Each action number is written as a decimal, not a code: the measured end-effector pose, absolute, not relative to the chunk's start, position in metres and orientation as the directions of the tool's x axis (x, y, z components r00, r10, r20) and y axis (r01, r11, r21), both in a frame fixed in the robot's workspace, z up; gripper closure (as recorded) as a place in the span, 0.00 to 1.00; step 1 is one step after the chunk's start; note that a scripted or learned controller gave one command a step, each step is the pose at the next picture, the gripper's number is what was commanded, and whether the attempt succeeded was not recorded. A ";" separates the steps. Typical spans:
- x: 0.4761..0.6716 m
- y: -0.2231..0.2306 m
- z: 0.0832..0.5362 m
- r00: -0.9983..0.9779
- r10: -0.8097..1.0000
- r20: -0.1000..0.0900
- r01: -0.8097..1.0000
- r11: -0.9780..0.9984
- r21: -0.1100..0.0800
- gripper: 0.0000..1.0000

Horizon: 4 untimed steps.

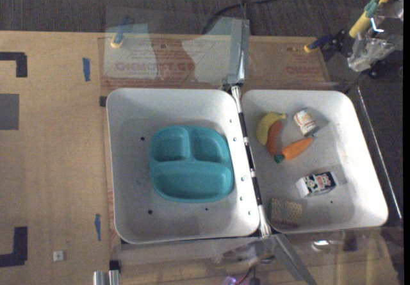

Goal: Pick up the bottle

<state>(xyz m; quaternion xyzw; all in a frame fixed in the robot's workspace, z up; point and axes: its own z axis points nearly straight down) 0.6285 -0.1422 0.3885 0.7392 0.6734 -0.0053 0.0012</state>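
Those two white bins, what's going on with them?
Nothing is being handled at this moment. The left bin holds a teal tray. The right bin holds a banana, a carrot, a small white bottle, a little carton and a tan sponge. The bottle lies near the bin's far edge, untouched.

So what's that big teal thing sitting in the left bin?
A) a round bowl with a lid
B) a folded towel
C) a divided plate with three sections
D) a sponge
C: the teal tray in the left bin has raised ridges splitting it into three compartments, two small ones at the top and one wide one below.
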 end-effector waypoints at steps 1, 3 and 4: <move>0.606 -0.169 0.349 0.305 0.952 -0.001 0.952 -0.305 -0.006 1.00; 0.608 -0.168 0.366 0.304 0.953 -0.004 0.953 -0.304 -0.010 1.00; 0.608 -0.169 0.374 0.304 0.953 -0.005 0.953 -0.304 -0.011 1.00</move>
